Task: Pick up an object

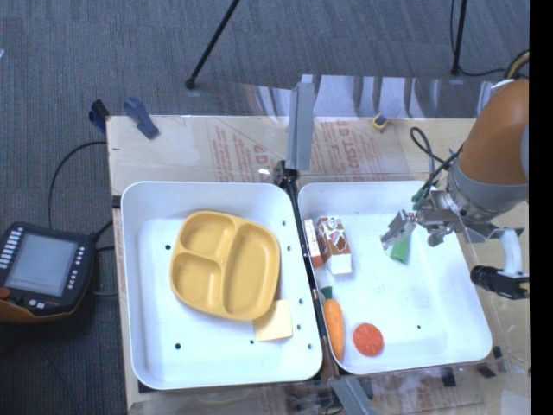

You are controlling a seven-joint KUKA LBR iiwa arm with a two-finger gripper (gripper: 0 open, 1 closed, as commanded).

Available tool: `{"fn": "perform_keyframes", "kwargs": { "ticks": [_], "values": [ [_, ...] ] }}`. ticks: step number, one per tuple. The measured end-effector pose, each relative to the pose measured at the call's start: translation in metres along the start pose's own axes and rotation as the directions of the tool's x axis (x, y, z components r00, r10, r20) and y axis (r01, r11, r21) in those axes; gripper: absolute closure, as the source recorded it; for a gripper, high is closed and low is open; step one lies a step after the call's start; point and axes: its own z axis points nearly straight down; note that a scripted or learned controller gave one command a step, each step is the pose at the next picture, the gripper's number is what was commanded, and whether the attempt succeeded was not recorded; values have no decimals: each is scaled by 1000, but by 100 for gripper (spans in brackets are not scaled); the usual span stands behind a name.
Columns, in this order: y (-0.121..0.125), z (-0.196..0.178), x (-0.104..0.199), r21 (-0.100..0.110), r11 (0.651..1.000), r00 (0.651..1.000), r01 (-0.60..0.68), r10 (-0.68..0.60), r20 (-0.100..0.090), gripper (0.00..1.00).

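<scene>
Even bright light, soft shadows, slightly soft focus, mild graininess

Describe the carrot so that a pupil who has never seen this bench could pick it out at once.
Look in the right-hand white bin, along its left wall near the front edge. The carrot lies there lengthwise, long and orange with a small green top. The red disc beside it is round and flat, and the milk carton behind it is boxy.

The yellow card (276,322) slips partly under the divided plate (226,264). The arm (497,145) runs off the right edge. Printing on the little cartons (333,242) is too small to read.
</scene>
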Motion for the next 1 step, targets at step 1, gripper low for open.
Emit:
{"fn": "perform_keyframes", "kwargs": {
  "ticks": [1],
  "values": [
    [64, 99, 18, -7, 1000, 1000, 13, -13, 3, 0]
  ]
}}
